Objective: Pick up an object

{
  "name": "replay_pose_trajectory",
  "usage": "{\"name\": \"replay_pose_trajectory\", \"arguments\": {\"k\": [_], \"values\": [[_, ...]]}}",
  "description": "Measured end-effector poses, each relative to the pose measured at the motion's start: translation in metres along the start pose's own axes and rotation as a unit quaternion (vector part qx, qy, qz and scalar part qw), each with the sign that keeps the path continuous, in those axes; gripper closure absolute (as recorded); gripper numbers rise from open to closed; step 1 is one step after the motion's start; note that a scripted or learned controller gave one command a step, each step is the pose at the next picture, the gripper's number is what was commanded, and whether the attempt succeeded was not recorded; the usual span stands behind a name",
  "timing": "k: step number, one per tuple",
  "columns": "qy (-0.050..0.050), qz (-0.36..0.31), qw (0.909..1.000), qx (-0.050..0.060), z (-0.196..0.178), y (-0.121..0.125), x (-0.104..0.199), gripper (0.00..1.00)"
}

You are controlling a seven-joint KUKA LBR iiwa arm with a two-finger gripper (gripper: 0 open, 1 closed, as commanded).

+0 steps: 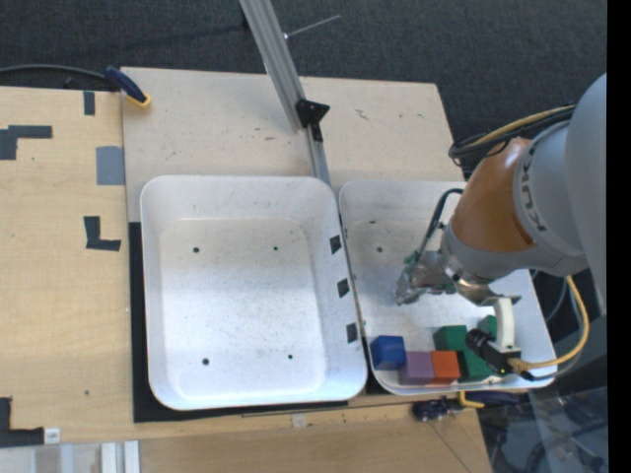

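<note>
The pincer hovers over the right bin — I cannot tell its state — so the approach is underway; next, descend toward the 4 blocks at the near wall.

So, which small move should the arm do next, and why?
Probably shift the gripper toward the near edge of the right bin and lower it: it hangs over bare floor, while the blue block, purple block and orange block lie there.

Pale wooden bench on dark grey carpet.
</note>
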State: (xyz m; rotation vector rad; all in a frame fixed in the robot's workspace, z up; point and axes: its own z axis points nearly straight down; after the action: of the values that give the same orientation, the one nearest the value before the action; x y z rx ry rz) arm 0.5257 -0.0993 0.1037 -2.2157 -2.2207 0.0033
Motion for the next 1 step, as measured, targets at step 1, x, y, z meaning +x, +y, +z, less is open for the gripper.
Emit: {"name": "replay_pose_trajectory", "arguments": {"k": [1], "values": [[-0.001, 0.000, 1.0000, -0.005, -0.0612, 0.0054, -0.0029, 1.00]]}}
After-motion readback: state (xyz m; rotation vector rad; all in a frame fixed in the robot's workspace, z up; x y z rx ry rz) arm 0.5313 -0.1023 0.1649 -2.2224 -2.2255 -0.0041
